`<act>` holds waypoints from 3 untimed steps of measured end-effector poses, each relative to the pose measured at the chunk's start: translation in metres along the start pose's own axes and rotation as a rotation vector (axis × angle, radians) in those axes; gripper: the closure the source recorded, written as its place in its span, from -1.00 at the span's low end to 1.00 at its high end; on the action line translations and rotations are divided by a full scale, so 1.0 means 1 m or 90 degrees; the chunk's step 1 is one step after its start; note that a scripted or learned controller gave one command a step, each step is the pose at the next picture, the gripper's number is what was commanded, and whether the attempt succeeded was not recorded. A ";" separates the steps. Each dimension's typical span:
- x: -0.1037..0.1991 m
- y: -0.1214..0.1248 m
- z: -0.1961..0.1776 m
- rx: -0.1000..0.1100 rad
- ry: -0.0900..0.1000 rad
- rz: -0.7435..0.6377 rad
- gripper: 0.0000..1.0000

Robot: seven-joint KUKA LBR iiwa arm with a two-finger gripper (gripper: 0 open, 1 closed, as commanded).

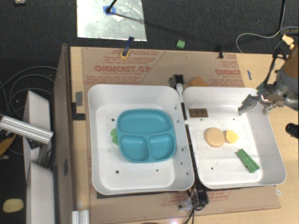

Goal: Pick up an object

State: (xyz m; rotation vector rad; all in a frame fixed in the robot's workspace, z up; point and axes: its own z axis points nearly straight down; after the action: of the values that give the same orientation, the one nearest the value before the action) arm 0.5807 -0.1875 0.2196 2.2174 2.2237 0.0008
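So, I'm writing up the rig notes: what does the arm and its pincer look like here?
At the right edge the arm shows as grey metal, with thin black cables looping above it. Its pincer is small, grey and metallic, with slim fingers, over the right bin.

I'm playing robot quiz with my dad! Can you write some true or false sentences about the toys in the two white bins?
1. The blue tray sits in the left bin. True.
2. The green stick lies on the blue tray. False: it lies in the right bin.
3. The tan disc and the yellow piece sit side by side. True.
4. The gripper is holding the chocolate bar. False: the bar lies apart from it, by the divider.
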 end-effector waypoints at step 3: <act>0.085 -0.027 0.115 -0.003 0.000 -0.001 1.00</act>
State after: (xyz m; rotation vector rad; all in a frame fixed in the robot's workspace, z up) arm 0.5539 -0.1026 0.1042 2.2141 2.2235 0.0060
